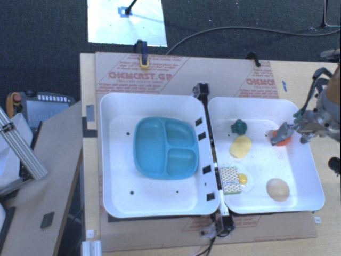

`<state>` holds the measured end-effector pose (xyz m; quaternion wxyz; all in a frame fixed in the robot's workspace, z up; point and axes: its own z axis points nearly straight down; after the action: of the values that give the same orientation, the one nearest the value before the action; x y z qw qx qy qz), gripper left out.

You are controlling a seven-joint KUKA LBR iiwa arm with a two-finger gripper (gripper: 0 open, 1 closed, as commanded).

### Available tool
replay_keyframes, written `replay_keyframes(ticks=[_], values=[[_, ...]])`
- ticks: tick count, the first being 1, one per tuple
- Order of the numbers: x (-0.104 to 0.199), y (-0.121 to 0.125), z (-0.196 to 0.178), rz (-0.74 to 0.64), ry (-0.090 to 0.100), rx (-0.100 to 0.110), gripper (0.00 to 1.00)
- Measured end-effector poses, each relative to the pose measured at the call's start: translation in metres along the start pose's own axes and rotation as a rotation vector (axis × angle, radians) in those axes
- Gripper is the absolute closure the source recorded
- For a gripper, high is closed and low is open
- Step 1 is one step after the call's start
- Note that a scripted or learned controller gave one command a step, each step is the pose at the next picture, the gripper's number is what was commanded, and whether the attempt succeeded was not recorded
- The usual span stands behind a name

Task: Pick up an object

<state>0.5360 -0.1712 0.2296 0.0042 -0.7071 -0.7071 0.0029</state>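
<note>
My gripper (284, 132) reaches in from the right over the right bin (306, 167), near its right wall. An orange-red object (282, 139) lies right at the gripper's tip and is partly covered by it; I cannot tell whether it is held. Further left in the same bin are a dark green object (239, 126) and a yellow lemon-like object (241, 146). A patterned packet (229, 179) with a small yellow ball (243, 178) beside it sits near the front left. A beige egg-shaped object (277, 189) rests at the front right.
The left bin (114, 143) holds a blue divided plate (165, 147). A black-clipped divider (208, 143) runs between the bins. A cable crosses the dark floor behind the bench, and a metal plate (127, 14) lies at the back left.
</note>
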Motion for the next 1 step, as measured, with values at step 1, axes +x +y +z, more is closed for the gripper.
replay_keyframes(ticks=[1], values=[[0.0005,0.0025,-0.006,-0.003,-0.002,-0.011,0.0]])
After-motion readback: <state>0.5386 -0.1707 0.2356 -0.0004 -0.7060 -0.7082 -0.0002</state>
